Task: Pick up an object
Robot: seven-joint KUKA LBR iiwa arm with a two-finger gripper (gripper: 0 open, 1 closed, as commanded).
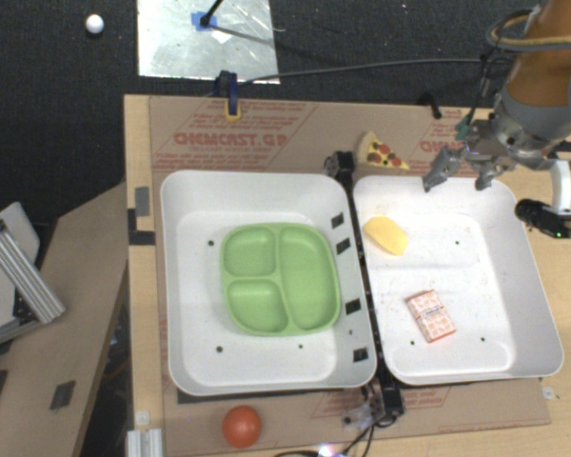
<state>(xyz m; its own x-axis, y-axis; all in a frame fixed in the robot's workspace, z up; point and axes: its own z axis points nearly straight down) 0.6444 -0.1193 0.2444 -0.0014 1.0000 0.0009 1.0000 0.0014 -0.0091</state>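
Yellow lump point(385, 235) lies at seven o'clock from my pincer point(460, 169), which hangs spread and empty; I fear descending here hits the bin rim point(428, 181).

We see a grey arm point(542, 112) with a broad orange band point(552, 50), looped cable and metal jaws.

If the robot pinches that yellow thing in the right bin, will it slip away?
Maybe. The yellow thing looks smooth and rounded, so the fingers may slide off. It probably rocks rather than rolls, being lumpy. It looks light.
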